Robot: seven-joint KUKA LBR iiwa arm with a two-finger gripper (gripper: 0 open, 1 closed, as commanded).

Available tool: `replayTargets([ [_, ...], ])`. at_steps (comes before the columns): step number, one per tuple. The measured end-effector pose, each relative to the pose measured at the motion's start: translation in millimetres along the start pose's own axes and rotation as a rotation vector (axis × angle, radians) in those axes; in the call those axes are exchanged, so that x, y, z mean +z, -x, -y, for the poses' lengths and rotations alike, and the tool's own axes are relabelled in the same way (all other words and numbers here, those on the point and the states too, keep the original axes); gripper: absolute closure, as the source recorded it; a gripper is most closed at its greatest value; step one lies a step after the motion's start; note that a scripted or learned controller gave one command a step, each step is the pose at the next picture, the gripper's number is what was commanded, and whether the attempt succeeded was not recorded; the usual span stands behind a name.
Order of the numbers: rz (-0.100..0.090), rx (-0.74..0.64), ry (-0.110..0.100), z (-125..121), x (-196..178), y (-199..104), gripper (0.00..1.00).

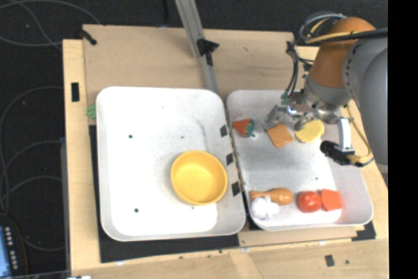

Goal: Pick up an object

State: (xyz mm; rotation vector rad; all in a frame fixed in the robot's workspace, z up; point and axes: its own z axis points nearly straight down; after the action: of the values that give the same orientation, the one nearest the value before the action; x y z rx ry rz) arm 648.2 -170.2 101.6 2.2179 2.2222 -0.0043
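Lowest in the frame, along the right bin's (366, 215) bottom edge, sit a white lump (264, 208), an orange piece (279, 195), a tomato (309, 201) and an orange block (330, 200). Upper right, the gripper (288, 115) hangs over this bin, just above a tan block (280, 136) and beside a yellow piece (309, 131); whether anything is gripped cannot be told. A red-orange item (243, 127) lies left; the left bin (130, 121) holds a yellow bowl (198, 177)

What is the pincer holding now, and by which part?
It cannot be told: the pincer sits low over the tan block and yellow piece, contact unclear.
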Motion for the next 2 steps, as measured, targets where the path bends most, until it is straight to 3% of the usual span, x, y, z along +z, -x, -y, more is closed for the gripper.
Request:
replayTargets([
  [1,0.002,-0.001,0.004,-1,-12,1,1.0],
  [2,-0.003,-0.003,0.007,-5,-57,1,1.0],
])
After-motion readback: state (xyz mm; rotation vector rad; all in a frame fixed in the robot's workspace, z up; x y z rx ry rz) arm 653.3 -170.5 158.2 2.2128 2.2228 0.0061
